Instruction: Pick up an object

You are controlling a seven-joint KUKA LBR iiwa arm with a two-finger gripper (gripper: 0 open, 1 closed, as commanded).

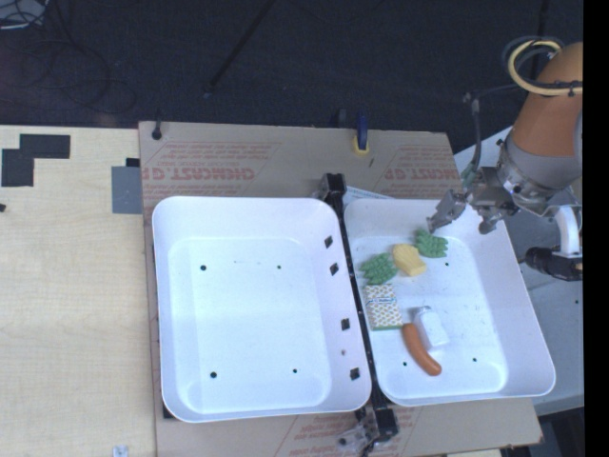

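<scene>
Objects in right bin: carrot, yellow piece, green pieces | hand released, above rim

This is a robotics lab or test cell. Two shallow white bins sit clamped side by side on a cardboard sheet over a pale wooden worktop, an industrial arm reaches in, and loose cables trail across the dark floor behind.
</scene>
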